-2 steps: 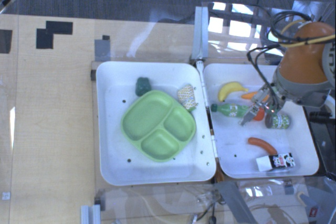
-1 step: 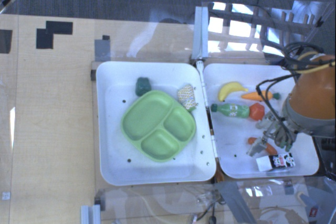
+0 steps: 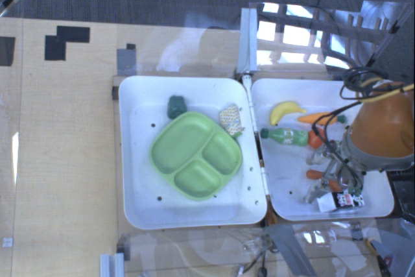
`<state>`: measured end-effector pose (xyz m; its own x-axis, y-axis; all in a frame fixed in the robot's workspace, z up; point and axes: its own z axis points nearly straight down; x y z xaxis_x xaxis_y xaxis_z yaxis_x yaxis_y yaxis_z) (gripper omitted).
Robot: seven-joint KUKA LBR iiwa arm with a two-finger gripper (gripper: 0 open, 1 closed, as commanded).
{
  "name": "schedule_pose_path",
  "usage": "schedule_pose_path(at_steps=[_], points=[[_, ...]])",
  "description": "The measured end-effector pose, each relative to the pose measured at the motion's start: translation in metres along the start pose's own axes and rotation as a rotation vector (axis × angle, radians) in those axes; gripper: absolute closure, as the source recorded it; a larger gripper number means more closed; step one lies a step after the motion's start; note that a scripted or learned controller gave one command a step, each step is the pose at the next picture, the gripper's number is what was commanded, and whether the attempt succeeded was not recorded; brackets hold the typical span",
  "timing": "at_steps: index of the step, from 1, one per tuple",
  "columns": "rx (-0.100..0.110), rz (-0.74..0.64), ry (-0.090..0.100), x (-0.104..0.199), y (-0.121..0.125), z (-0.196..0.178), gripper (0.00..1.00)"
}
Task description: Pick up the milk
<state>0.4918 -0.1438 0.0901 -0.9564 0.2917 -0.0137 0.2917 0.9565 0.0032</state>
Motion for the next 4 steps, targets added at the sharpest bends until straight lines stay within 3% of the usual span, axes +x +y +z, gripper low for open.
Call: schedule_pose_path(at_steps=[1, 2, 3, 4], points=[[0.003, -0.119, 0.003, -0.008, 0.01, 0.0, 0.0], [0.001, -0.231, -0.003, -0.079, 0.065, 0.001, 0.0], [-0.001, -0.333, 0.0, -0.155, 0.066, -0.059, 0.0], [0.001, -0.364, 0.0, -0.099, 0.021, -0.005, 0.0]])
